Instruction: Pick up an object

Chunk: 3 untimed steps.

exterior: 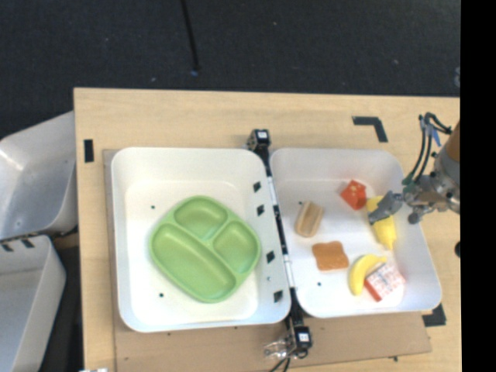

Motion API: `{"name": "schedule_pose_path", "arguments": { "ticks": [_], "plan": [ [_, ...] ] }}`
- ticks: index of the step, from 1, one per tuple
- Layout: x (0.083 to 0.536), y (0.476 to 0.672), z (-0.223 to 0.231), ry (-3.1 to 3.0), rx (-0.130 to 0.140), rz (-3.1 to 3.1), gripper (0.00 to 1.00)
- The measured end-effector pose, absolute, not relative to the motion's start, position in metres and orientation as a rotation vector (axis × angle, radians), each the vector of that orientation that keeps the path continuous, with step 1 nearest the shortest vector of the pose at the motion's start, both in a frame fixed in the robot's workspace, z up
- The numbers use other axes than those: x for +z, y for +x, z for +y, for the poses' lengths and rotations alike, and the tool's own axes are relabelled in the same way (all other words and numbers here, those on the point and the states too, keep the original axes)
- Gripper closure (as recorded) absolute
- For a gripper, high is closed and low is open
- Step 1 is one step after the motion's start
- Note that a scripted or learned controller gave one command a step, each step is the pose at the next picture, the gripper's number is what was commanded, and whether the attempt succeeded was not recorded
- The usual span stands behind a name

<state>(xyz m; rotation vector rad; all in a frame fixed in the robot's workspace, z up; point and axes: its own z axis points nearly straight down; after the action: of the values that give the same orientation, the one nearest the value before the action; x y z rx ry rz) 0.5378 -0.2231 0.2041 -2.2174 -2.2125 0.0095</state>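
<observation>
My gripper (pixel 399 211) reaches in from the right edge over the right bin (pixel 310 169), its fingers open and nothing visible between them. One grey finger (pixel 384 209) lies over a yellow piece (pixel 385 232) near the bin's right wall. A red block (pixel 354 194) sits just left of the gripper. Further left lie a tan bread roll (pixel 308 218) and an orange-brown toast slice (pixel 331 256). Near the front right corner, a banana (pixel 360 274) rests next to a red and white box (pixel 385 281).
The left bin (pixel 132 177) holds a green divided plate (pixel 204 248). A black-clipped divider (pixel 273 223) joins the two bins. The wooden bench (pixel 178 118) surrounds them, with grey containers (pixel 35 177) off its left side.
</observation>
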Motion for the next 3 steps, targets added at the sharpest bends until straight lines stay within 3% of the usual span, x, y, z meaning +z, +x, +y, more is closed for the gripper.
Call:
{"name": "schedule_pose_path", "arguments": {
  "ticks": [1, 3],
  "plan": [
    [0.211, 0.541, -0.223, -2.221, 0.000, -2.224, 0.00],
    [0.118, 0.533, -0.212, -2.221, -0.002, -2.217, 0.00]
  ]
}}
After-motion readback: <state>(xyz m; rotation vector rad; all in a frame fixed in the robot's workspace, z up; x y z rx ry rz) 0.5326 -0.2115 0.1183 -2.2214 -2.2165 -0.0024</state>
